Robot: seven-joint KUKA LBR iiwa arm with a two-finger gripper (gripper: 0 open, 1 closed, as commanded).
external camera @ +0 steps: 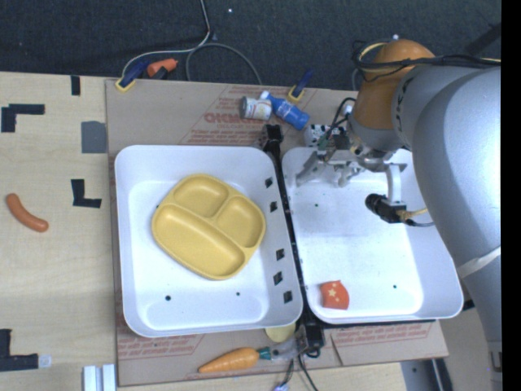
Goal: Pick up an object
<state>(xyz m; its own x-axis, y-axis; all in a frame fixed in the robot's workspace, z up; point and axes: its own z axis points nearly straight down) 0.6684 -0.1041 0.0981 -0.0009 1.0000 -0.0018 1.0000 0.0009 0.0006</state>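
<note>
Dark carpet lies beyond a light wooden bench [49,300] where two shallow white bins sit side by side on cardboard. At the far edge of the right bin [423,300], the gripper [326,169] hangs low over the white floor, its thin metal fingers [308,168] splayed apart with nothing between them. Above it rises the orange band [383,96] at the wrist, and from there the broad grey arm [460,161] sweeps in from the right, covering that bin's far right corner and bending steeply down toward the bin.

Well apart from the gripper — at the near edge of the same bin — lies a small red-orange block [334,295], a squat wedge with no clear long axis, its narrower corner turned toward the far side.

Across the divider, the left bin [134,218] holds a yellow sectioned plate [208,225], lying flat, its long axis running diagonally from far left to near right.

Outside the bins, a blue-and-white bottle [275,108] lies on its side on the cardboard beyond them, a toy carrot [229,361] rests just in front of them pointing left, and a toy sausage [27,213] sits on the bench at far left.
</note>
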